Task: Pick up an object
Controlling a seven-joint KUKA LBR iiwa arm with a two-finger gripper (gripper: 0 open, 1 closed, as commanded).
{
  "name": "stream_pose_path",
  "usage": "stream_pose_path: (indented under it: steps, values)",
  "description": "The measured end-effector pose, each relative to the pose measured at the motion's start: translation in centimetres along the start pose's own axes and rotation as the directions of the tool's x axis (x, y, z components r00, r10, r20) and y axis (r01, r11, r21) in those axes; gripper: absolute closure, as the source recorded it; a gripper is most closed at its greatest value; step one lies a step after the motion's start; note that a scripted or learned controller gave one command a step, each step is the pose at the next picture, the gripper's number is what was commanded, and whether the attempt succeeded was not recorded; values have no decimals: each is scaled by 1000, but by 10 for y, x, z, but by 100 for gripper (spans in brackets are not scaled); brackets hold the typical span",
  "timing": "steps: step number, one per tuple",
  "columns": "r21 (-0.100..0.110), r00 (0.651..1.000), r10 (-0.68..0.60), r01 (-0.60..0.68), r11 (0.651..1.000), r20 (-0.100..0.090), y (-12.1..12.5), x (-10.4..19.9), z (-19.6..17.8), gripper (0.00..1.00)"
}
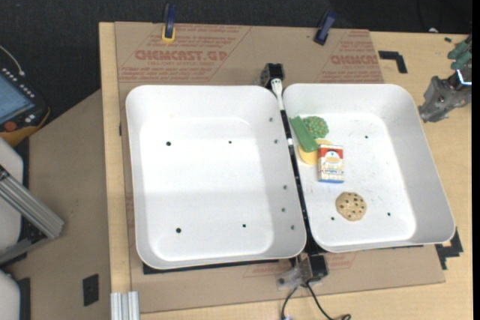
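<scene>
Though crowded, cookie [350,206] apart.

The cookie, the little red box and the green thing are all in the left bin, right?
Not quite. The camera view shows the cookie, the red box and the green thing all in the right bin, not the left bin. The rest is right: all three are together in one bin.

Your gripper [442,97] sits at the far right edge of the view, grey and pointing leftward, with little of the arm behind it inside the frame.
</scene>
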State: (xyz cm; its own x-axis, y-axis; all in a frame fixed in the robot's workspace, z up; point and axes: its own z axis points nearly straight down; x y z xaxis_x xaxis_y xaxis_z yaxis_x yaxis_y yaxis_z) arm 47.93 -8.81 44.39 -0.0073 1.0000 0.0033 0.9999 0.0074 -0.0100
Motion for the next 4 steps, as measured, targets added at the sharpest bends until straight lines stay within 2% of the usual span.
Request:
stream_pose_path:
  steps: [1, 2, 3, 4]
  values:
    - [-24, 1000, 1, -1, 1000, 4, 0, 40, -97, 100]
    - [-1, 1000, 0, 0, 1000, 3, 4, 106, -13, 100]
    - [-1, 1000, 2, -2, 1000, 3, 1, 154, 52, 100]
    - [-12, 1000, 1, -1, 1000, 2, 2, 206, 42, 100]
